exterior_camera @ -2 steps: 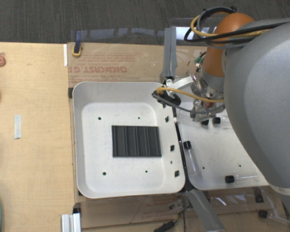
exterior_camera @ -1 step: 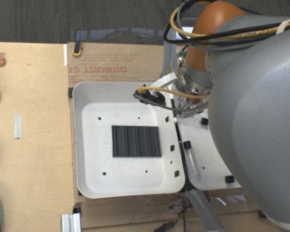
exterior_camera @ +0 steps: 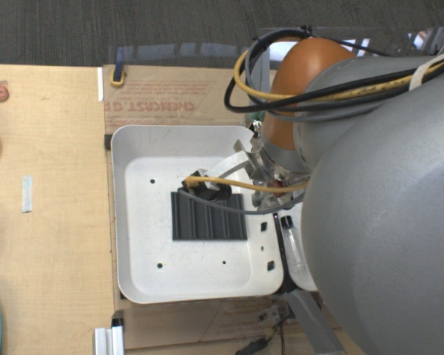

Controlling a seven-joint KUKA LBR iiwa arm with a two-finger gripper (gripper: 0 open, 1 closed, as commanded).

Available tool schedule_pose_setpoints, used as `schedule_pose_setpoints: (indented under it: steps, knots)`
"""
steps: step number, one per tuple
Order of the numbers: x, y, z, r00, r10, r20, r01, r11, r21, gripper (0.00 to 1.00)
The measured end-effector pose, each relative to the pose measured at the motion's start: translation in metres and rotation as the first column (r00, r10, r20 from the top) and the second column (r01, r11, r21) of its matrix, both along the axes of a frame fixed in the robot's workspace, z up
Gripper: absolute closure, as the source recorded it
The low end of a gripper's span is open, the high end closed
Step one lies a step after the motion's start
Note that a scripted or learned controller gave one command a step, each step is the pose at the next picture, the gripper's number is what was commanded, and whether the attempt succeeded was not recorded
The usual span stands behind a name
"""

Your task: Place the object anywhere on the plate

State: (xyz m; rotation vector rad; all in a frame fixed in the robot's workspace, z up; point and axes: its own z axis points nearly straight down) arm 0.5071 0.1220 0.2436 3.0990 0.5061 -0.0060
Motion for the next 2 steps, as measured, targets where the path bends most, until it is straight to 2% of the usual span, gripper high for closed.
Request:
schedule_pose_setpoints:
  steps: [1, 2]
  knots:
    - [0.042, 0.013, 0.061, 0.898, 0.440, -0.002, -0.440, 0.898, 0.000, 1.00]
    - [0.029, 0.055, 0.020, 0.816, 0.578, -0.005, -0.578, 0.816, 0.002, 1.00]
